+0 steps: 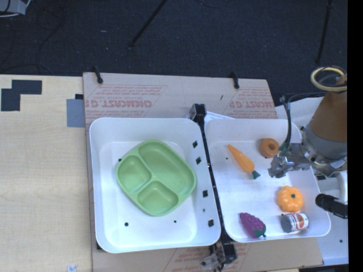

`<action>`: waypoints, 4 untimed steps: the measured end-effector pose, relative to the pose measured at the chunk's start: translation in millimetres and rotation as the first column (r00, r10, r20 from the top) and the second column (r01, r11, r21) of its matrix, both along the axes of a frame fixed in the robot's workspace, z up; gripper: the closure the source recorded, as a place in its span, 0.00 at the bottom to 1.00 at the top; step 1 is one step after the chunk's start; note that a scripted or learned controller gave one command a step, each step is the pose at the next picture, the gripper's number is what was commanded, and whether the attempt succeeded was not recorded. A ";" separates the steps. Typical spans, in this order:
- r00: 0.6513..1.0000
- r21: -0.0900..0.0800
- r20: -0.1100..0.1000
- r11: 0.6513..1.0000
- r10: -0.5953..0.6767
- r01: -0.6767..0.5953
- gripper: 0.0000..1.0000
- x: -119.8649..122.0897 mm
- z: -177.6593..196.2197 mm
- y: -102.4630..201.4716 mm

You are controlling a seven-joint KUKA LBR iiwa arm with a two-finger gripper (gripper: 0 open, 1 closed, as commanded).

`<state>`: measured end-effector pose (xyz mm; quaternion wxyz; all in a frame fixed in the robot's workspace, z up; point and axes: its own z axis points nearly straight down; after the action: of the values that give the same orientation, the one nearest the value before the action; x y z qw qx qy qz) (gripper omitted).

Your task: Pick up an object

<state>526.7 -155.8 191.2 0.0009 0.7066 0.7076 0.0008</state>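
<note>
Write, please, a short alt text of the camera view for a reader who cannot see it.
The arm's gripper hangs over the right bin, among a carrot, a doughnut, a small pumpkin, purple grapes and a can. The left bin holds a green divided plate.

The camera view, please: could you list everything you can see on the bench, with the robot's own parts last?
Bins: two, white, side by side on the bench.
Divided plate: one, green, in the left bin.
Carrot: one, orange, right bin, upper middle.
Doughnut: one, brown, right bin, far side.
Pumpkin: one, orange, right bin, right side.
Grapes: one bunch, purple, right bin, near edge.
Can: one, lying beside the grapes.
Arm: one, grey and orange, from the right.
Gripper: one, over the right bin, between doughnut and pumpkin.
</note>
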 end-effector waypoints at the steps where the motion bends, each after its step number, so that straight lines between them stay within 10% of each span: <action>1: 1.000 0.000 -0.002 1.000 0.000 0.000 1.00 0.4 32.8 -0.8; 4: 1.000 0.002 -0.007 1.000 0.002 -0.002 1.00 2.0 23.1 155.1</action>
<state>528.7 -0.7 214.3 -0.0025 0.7057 0.7085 -0.0009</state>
